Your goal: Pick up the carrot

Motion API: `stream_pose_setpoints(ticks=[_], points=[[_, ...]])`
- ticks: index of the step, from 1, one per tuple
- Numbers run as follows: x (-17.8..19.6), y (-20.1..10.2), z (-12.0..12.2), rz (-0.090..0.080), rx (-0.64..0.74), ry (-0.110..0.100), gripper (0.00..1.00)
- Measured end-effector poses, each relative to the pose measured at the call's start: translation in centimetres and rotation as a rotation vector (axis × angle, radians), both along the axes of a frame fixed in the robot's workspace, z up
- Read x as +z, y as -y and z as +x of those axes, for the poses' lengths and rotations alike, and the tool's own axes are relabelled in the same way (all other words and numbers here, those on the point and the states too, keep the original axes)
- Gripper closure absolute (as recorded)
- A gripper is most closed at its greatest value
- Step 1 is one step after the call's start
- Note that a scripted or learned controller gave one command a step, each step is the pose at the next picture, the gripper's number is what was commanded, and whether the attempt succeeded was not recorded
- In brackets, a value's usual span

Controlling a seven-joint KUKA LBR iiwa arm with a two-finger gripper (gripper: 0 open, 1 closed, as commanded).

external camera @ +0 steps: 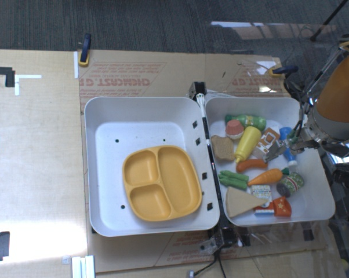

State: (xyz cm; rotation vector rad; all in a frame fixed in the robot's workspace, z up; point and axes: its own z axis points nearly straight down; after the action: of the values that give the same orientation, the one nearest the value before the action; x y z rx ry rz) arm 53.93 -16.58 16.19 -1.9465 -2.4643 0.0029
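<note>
Orange is what you should look for in the lower middle of the right bin [324,210]: the carrot [266,176] lies there on its side, pointed end toward the frame's left, leafy green end at the right, just beside a dark round can [291,184]. You can see green bean pods [233,179] touching its left tip, and a pale wedge of cheese [242,202] just below it. Above the carrot sits a reddish sausage [251,165], and above that a yellow bottle [247,143] leans across the clutter, next to a slice of brown bread [223,148]. At the top of the pile you will find a red-and-green vegetable [245,124]. A red item [282,207] rests near the bin's lower right corner.

Your gripper [277,150] is low over the upper right part of that bin, above and slightly right of the carrot and apart from it, among a small printed carton [268,138] and a blue object [287,136]. I cannot tell from this slanted view how far the tool is spread, and nothing can be made out as caught in it. The arm [337,97] comes in from the right edge of the frame, its orange band showing there.

The left bin [105,120] holds a yellow divided plate [162,182], set toward its lower right. Both bins sit on brown cardboard [122,74], with the light wooden bench [29,172] spreading to the left.
</note>
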Motion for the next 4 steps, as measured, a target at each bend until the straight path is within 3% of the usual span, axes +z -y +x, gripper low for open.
stream_pose_setpoints(ticks=[1,2,3,4], points=[[-6.9,-1.9,-3.0,0.002,0.126,0.005,0.0],[-5.9,-1.8,-2.8,0.001,0.118,0.009,1.0],[-5.9,-1.8,-2.8,0.001,0.119,0.009,0.0],[-6.8,2.6,-5.8,-0.004,0.143,0.01,0.0]])
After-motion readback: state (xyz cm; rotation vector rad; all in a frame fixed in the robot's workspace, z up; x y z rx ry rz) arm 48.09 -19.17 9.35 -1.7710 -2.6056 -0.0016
